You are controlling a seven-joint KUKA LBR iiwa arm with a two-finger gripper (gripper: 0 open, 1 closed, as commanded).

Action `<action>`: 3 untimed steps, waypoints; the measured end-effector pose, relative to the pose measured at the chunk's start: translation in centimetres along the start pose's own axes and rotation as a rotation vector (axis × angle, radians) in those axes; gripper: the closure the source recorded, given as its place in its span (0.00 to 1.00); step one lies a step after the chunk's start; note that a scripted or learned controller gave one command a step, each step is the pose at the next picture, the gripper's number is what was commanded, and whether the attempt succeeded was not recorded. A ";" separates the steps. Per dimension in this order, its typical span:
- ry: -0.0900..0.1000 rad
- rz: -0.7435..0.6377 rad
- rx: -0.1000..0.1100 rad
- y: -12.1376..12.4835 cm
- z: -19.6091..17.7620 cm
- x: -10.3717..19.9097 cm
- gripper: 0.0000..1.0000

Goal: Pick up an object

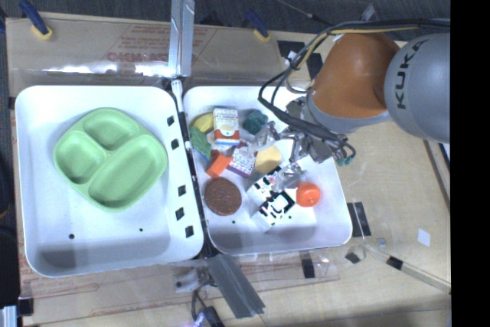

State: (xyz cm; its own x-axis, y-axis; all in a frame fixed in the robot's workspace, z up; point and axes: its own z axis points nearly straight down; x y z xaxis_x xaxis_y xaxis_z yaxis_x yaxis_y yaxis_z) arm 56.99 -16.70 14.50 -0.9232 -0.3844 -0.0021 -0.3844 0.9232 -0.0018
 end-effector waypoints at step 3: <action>-0.005 -0.005 0.002 7.0 4.9 -1.1 0.00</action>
